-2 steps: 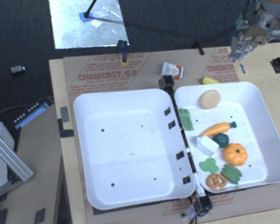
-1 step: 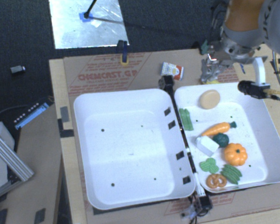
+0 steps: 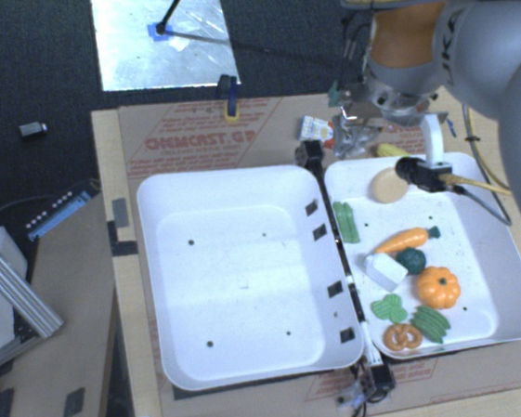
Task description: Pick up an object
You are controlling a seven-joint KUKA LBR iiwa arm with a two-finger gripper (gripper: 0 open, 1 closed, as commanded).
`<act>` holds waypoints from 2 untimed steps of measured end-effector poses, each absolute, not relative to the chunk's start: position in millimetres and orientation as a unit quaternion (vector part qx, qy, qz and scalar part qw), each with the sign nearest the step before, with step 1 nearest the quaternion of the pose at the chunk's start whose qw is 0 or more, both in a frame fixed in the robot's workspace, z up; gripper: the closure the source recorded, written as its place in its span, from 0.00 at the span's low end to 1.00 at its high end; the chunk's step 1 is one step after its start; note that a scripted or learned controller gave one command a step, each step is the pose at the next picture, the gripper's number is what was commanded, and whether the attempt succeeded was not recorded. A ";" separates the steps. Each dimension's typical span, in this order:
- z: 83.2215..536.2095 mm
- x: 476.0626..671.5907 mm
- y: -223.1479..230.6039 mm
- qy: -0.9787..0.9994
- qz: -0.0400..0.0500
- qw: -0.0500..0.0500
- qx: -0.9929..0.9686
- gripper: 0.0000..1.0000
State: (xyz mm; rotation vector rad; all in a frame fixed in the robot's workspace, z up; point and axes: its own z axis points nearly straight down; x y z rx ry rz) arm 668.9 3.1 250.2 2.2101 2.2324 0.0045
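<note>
Camera view: gripper (image 3: 357, 136) at right bin's (image 3: 505, 264) far rim, jaw state you cannot tell, nothing seen held. Toys near: tan disc (image 3: 389, 185), carrot (image 3: 402, 241), white block (image 3: 386, 271), pumpkin (image 3: 438, 287), pretzel (image 3: 402, 336). Step, likely: approach, no object picked yet. Next you need descent onto one toy. Centre divider crowds left-hand toys; left bin (image 3: 240, 271) gives open room

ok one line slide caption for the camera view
Arm reaches over the right bin of toy food: carrot, pumpkin, pretzel; left bin beside it.
</note>
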 end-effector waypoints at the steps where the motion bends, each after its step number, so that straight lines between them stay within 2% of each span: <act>1: 200.3 641.5 83.2 0.711 0.000 -0.003 0.703 1.00; 2: 224.1 650.8 160.9 0.711 0.003 0.000 0.703 1.00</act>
